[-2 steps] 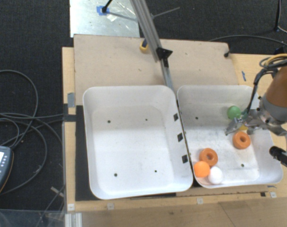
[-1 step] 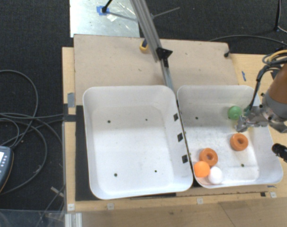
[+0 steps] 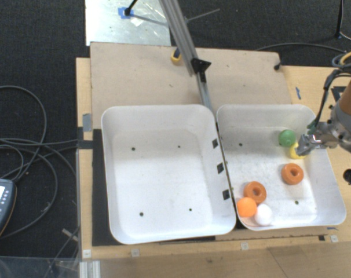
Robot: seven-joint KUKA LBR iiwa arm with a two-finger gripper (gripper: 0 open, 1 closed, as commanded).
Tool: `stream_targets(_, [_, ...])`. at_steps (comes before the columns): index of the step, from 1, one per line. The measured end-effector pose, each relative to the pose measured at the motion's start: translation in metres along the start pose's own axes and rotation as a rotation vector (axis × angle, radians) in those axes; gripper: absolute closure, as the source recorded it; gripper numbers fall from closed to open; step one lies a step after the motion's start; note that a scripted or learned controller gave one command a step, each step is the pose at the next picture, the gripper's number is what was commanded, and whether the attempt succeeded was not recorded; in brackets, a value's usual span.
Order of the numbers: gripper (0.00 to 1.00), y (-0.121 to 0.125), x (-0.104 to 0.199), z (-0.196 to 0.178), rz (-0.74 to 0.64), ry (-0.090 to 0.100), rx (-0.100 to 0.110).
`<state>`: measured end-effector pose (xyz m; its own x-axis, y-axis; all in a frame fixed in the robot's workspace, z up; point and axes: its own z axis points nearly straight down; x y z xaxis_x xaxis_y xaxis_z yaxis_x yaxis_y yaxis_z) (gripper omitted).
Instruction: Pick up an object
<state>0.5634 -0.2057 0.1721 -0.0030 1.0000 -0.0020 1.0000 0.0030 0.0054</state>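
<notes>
- Reaching in from the right, the grey arm's hand sits low over the right-hand shallow white bin, near its right wall; how far it is open cannot be told.
- A small yellow object lies right at the hand's tip, partly hidden; whether it is gripped cannot be told.
- A small green ball rests just beside it, to the upper left.
- An orange ring-shaped toy lies below the hand.
- A second orange ring, an orange ball and a white ball cluster at the bin's lower left.
- The left-hand white bin adjoins it on the counter.
</notes>
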Motion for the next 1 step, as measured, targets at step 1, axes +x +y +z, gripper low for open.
stream_targets(1, [1.00,0.0064,0.0022,-0.0452,-0.002,0.000,-0.001])
